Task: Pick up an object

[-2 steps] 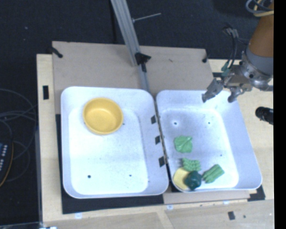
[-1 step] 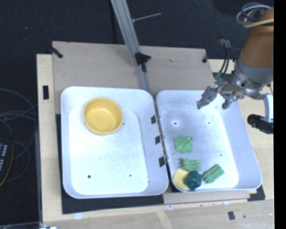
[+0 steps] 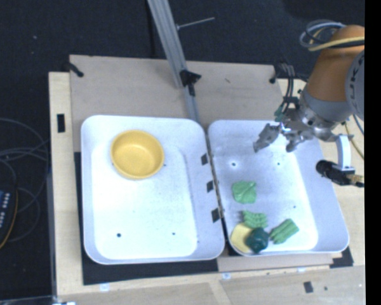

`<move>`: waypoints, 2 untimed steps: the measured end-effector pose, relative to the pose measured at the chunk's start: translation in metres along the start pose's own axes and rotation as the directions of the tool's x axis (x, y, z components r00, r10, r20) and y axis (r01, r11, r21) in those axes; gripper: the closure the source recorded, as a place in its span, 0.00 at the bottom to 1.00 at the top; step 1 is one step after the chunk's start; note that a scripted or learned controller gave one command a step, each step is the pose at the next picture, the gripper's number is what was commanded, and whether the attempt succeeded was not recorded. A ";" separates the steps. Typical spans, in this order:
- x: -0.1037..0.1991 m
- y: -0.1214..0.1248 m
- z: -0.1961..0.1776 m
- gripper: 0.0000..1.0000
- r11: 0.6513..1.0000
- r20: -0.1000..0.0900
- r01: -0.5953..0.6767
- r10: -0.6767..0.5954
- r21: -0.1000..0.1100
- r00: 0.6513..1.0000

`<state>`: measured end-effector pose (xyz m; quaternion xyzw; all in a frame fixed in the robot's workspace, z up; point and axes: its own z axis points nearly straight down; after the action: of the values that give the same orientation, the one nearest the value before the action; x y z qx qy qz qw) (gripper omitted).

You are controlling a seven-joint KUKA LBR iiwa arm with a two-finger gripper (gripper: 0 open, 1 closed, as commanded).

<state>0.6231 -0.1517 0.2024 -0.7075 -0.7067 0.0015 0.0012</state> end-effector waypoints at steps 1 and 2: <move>0.001 -0.003 0.063 0.00 1.000 0.000 0.000 0.000 0.001 1.000; 0.001 -0.001 0.049 1.00 1.000 -0.001 0.000 0.000 -0.006 1.000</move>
<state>0.6218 -0.1511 0.1537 -0.7076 -0.7066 -0.0011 -0.0007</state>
